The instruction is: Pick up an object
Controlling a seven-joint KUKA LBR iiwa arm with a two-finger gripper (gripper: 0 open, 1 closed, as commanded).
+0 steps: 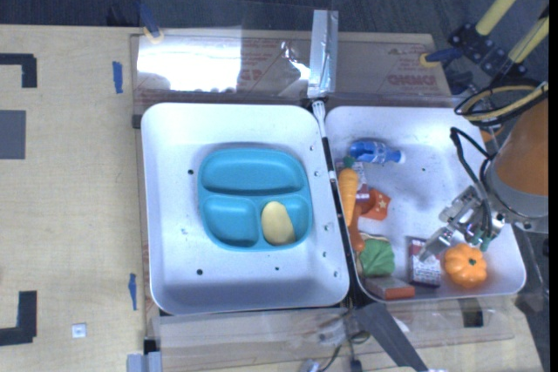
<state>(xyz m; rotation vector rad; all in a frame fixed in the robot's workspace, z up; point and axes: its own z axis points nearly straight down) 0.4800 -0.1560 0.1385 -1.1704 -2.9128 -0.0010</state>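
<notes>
Pumpkin (465, 265), small and orange, resting near front right corner of right bin (418, 131), just beside gripper (449, 233). Arm (523, 161) entering from right, wrist angled down-left over bin floor. Fingers slightly parted, closed on nothing; tips just left of pumpkin, above small dark packet (425, 265). Open floor at bin centre; carrot (348, 194), green toy (377, 258) and blue bottle (375, 154) crowded along left wall. Left bin (174, 187) holding blue tray (255, 196) with yellow piece (277, 222).
</notes>
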